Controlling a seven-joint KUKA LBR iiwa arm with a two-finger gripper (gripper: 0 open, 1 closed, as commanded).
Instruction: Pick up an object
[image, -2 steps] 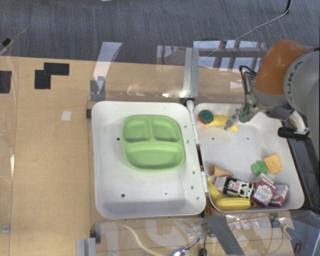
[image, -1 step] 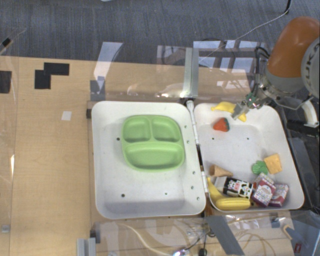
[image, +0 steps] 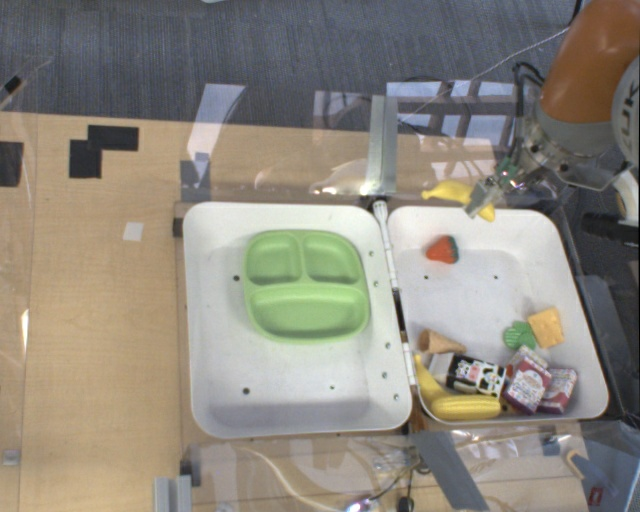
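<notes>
One claw (image: 487, 196) over bin rim (image: 520, 211).

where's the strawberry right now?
In the camera view the strawberry lies alone in the upper left part of the right bin, near the divider between the bins, well apart from the pile of toys along that bin's near edge.

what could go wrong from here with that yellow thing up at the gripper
1. The yellow piece hangs at the gripper right over the right bin's back rim; if it slips it may land outside on the bench.
2. Only its end seems pinched, so the hold looks weak.
3. Cables run close behind the wrist and might snag.
</notes>
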